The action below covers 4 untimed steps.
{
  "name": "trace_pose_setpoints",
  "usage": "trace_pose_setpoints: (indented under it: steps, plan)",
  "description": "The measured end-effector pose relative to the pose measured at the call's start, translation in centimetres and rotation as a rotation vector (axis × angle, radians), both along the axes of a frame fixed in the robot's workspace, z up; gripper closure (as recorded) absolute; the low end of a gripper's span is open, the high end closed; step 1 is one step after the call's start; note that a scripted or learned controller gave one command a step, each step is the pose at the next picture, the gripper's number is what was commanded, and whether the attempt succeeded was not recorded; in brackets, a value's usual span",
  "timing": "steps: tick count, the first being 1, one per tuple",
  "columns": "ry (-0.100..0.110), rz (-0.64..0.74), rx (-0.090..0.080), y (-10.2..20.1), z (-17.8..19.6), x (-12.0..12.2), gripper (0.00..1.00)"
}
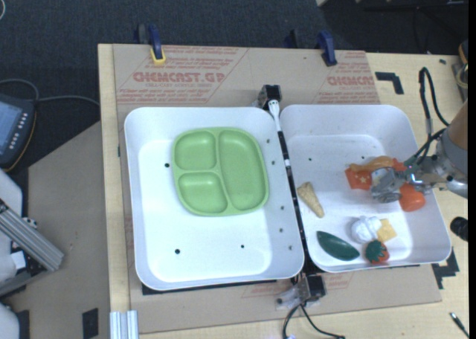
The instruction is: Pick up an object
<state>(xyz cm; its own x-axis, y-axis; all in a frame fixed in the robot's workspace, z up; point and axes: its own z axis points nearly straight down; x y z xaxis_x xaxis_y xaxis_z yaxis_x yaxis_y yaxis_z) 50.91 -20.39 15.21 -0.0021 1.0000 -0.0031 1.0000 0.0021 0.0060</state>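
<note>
The tool [387, 185] sits low in the right bin [335, 126], in among a cluster of small toy foods near that bin's right side; how it stands, and whether anything is caught in it, I cannot tell from this slant. Touching or just beside it are an orange-red piece [360, 175] on its left and a round red tomato-like piece [412, 198] on its right, so either is the likely target. Both look like light, hollow plastic: stiff, smooth and probably slippery, with the round one apt to roll or squirt out unless it is taken across its widest middle. Nearer the front of the bin lie a white piece [364, 227], a yellow block [386, 230], a strawberry [376, 252], a dark green leaf shape [337, 245] and a tan cone [311, 199], each well apart from the tool. The bin floor is hard, glossy white with sloped walls, so nudged pieces should slide. The left bin [149, 204] holds a green divided plate [220, 171]. Both bins rest on a cardboard-covered counter [223, 73] over dark carpet.
</note>
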Motion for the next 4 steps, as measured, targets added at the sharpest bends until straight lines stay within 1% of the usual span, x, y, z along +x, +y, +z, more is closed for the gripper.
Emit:
trace_pose_setpoints:
  steps: [1,2,3,4]
  plan:
    - [0.000,-0.001,0.000,-0.4,4.4,-0.1,1.00]
    - [0.000,-0.001,0.000,-0.4,7.5,0.0,1.00]
    - [0.002,0.004,0.002,3.6,8.2,2.7,1.00]
    - [0.002,0.005,0.003,8.9,9.0,5.4,1.00]
